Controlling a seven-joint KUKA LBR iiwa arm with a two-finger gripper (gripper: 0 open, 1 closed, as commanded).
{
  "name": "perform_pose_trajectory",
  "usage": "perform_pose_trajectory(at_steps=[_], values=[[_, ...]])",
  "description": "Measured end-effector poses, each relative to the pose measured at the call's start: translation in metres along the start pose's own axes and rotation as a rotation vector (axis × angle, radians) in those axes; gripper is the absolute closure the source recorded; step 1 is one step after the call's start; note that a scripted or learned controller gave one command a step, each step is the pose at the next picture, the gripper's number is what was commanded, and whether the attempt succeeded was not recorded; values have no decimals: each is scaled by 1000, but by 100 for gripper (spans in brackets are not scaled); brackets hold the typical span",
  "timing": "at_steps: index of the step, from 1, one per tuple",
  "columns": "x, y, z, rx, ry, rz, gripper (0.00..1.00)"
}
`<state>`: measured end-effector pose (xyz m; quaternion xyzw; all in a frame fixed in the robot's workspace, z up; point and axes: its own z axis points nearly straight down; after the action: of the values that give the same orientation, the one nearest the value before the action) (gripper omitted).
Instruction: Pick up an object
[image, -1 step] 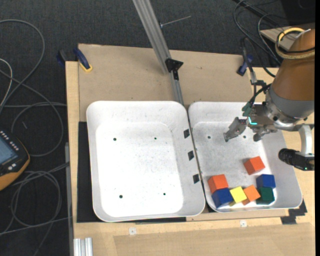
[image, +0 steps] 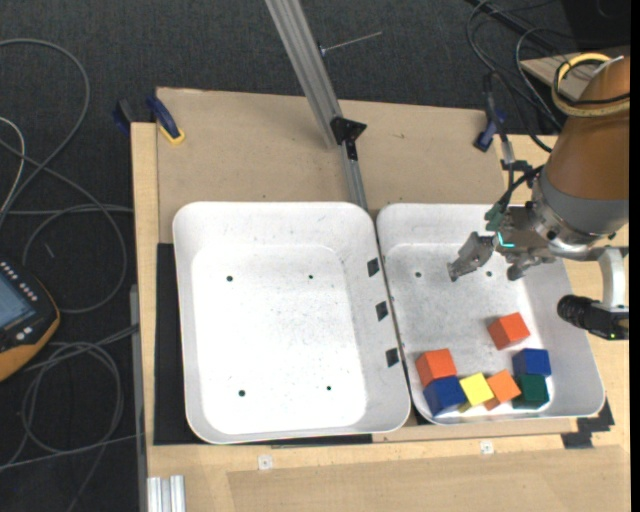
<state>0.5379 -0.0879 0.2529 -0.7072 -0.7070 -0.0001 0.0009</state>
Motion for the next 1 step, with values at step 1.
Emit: perform_pose_trajectory(at_steps=[1], values=[[9, 5, 51, 7, 1, 0, 0]])
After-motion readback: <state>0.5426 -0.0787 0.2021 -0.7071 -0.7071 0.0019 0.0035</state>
